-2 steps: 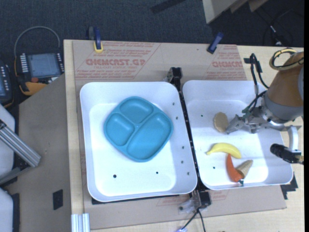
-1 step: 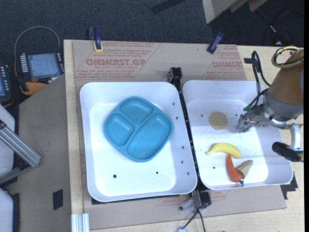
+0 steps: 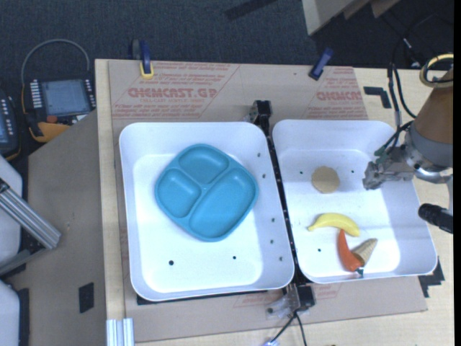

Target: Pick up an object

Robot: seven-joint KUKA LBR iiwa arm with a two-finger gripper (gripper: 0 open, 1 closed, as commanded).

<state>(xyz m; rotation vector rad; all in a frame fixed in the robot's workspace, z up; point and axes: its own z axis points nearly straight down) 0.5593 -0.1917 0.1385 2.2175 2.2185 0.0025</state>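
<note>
Over the right bin (image 3: 403,139), my gripper (image 3: 374,177) hangs near the cookie (image 3: 325,179), finger state unreadable; approach should center squarely above it.

We see the surface (image 3: 216,85), a pale board covered with brown sheeting printed in red lettering, set on dark carpet. Two shallow white bins lie directly on it, side by side and touching along their inner edges. The left bin (image 3: 144,265) takes up the middle of the surface; the right bin (image 3: 403,265) reaches almost to its right edge. A blue clamp with a yellow tip (image 3: 145,58) grips the far edge at the left, and a second blue clamp (image 3: 320,63) grips the far edge further right. Small black fixtures sit between the bins at their far (image 3: 261,111) and near (image 3: 301,296) ends.
</note>
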